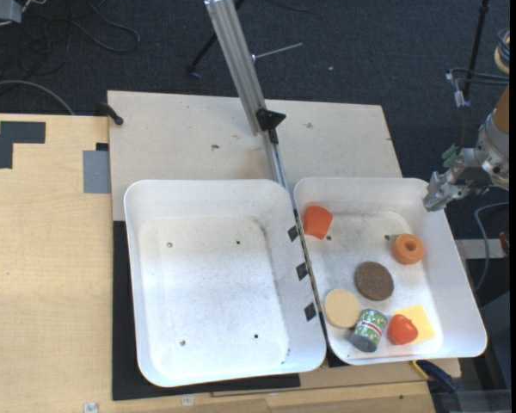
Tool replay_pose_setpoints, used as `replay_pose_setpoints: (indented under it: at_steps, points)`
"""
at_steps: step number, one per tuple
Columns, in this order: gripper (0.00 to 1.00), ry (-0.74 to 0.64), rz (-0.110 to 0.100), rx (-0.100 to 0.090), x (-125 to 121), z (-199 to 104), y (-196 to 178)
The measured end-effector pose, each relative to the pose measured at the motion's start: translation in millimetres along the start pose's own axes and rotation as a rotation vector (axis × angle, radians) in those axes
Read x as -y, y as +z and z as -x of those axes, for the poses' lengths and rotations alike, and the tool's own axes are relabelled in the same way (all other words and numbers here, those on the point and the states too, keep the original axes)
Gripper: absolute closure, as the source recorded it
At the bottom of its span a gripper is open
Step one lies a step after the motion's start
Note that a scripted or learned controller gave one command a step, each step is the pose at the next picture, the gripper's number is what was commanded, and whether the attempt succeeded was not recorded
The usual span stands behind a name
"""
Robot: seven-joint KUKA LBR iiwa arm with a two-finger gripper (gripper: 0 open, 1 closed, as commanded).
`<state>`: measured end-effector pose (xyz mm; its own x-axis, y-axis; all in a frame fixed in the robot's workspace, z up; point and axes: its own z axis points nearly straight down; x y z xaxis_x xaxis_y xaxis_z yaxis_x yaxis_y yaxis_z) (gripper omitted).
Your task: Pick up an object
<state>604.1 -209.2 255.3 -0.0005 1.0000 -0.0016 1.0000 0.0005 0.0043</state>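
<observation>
1. Our gripper [436, 194] hangs over the right bin's [464, 269] top right corner; we cannot tell how its jaws stand.
2. Nothing is picked yet.
3. The orange ring [408, 249] lies nearest, by the right edge.

Robotics lab: white bins [155, 198] on bench [335, 136], floor cables [112, 33], aluminium strut [239, 63].

You are looking at two white bins sitting on the tabletop [198, 127]: the left bin [155, 231] and the right bin [460, 291]. Seven small things are lying in the right one: one orange cup [317, 222], one orange ring [408, 249], one brown disc [374, 280], one tan disc [342, 307], one green can [369, 329], one red piece [402, 329] and one yellow block [421, 320]. You are also seeing one arm with one claw [439, 192].
</observation>
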Motion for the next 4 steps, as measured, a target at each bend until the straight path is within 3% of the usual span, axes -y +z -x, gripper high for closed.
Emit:
replay_pose_setpoints:
  at_steps: [1, 2, 4]
  points:
    - [1.0, -0.004, -0.006, -0.004, 8.3, -50.4, -7.2]
    - [1.0, -0.002, -0.01, -0.004, 25.0, -95.8, 2.5]
    - [1.0, -0.004, -0.01, -0.004, 35.6, -191.2, 16.7]
